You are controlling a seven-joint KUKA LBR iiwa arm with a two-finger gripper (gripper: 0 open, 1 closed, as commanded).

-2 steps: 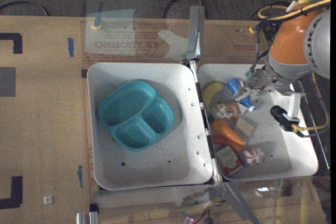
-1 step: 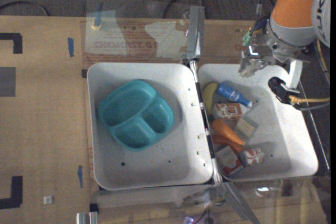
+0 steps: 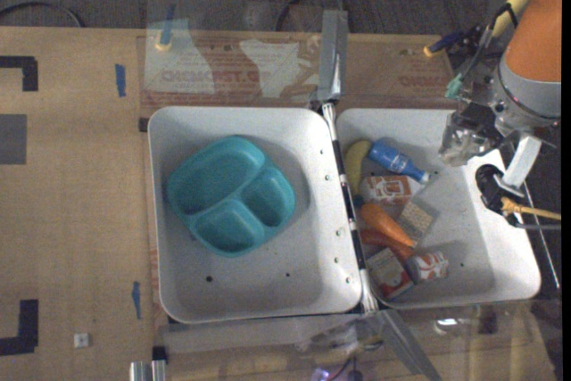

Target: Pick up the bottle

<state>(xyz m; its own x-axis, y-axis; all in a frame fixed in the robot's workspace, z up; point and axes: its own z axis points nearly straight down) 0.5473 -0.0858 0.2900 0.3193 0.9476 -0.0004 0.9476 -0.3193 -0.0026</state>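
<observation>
Tabletop (image 3: 71,219): brown board surface with black corner marks and short blue tape strips at its left; it bears both bins.
Left bin (image 3: 178,281): shallow, white, square. It carries one thing, a teal divided plate (image 3: 230,194) with three compartments, lying flat in the upper-left part.
Divider: the two bin rims touch along a line down the middle of the view.
Right bin (image 3: 500,254): shallow, white, with a cluster of items against its left wall.
Bottle (image 3: 395,160): blue body, pale cap end pointing right; it lies on its side at the top of the cluster, slightly tilted down toward the right. Just beside it on the left is a yellow banana-like item (image 3: 357,163).
Other clutter: a small orange-and-white carton (image 3: 389,188) sits just below the bottle, then an orange carrot-like item (image 3: 385,226), a tan cracker-like square (image 3: 417,218), and two small red-and-white cartons (image 3: 407,269) at the bottom.
Gripper (image 3: 461,143): mine, over the upper right part of the right bin, near the bottle's cap end but apart from it. Nothing shows between the fingers; whether they are spread or closed I cannot tell, the area is blurred.
Arm (image 3: 533,49): grey, orange band, entering from the right.
Progress: bottle not lifted, resting in the bin. My judgement: approach stage only; closing in, grasp and lift all remain.
</observation>
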